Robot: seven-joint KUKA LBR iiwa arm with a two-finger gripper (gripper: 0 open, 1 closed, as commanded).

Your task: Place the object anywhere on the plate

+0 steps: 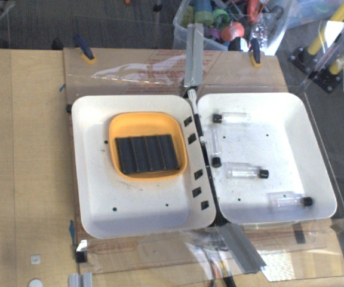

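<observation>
Four clear tubes with black caps lay in the right bin on the wooden surface. One tube lay crosswise near the back, cap to the left; one ran lengthwise along the divider; one lay crosswise mid-bin, cap right; one rested near the front corner. In the left bin, an orange plate bore a dark ribbed block. A box of toys stood behind.

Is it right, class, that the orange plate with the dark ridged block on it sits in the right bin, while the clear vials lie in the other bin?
No. The camera view shows the orange plate and its dark ridged block in the left bin; the clear vials lie in the right bin.
</observation>
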